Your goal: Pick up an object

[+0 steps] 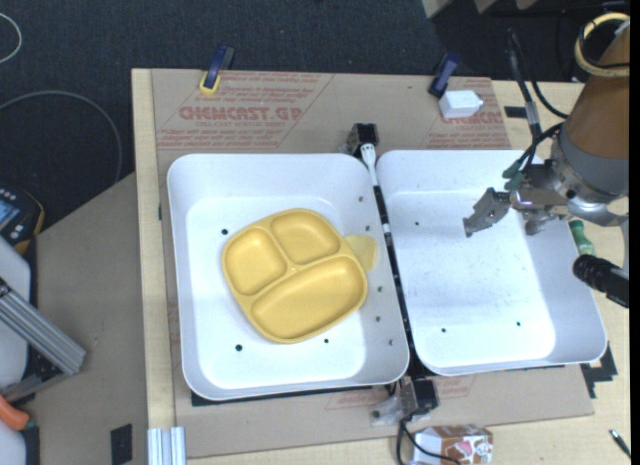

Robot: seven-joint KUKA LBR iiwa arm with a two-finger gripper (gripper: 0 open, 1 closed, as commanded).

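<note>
Camera view: yellow divided tray (294,275) lies flat in left bin (190,253). Gripper (482,215) hovers over right bin (480,343), far side, fingers spread, grasping nothing. Step: approach. Next move calls for crossing left over divider, descending onto tray rim.

Yellow divided plate (293,274) in white left bin (190,253); grey arm (600,153), orange band (605,108).

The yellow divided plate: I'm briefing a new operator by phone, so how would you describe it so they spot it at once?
Look at the left white bin of the two on the bench. Near its middle lies the yellow plastic plate, rounded, with three compartments: two small ones above a large one. It is the biggest thing in either bin; the grey two-finger gripper hovers over the right white bin.
</note>
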